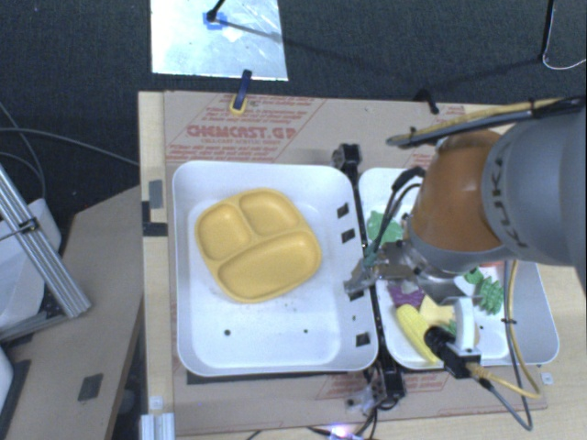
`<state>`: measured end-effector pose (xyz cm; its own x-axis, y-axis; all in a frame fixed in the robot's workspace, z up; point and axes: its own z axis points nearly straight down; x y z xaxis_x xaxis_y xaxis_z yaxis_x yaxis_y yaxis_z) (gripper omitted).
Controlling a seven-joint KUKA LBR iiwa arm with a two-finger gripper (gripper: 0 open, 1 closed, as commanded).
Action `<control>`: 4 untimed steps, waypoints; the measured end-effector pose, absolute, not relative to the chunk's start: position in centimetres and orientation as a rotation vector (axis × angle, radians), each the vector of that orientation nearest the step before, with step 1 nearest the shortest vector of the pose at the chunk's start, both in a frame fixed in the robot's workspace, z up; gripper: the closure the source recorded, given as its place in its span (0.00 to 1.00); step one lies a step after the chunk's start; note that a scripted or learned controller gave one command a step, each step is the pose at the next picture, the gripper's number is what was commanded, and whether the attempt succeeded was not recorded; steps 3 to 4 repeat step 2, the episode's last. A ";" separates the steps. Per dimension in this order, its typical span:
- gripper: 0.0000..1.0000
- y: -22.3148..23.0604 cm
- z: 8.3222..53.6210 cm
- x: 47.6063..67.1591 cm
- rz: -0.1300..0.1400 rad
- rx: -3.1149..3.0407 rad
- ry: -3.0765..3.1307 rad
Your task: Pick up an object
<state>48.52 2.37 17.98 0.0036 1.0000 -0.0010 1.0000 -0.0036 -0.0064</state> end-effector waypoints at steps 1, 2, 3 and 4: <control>1.00 2.7 19.5 48.8 -0.005 -2.219 -2.226; 1.00 6.3 27.8 48.8 -0.015 -2.215 -2.235; 1.00 6.3 27.8 48.8 -0.015 -2.215 -2.235; 1.00 6.3 27.8 48.8 -0.015 -2.215 -2.235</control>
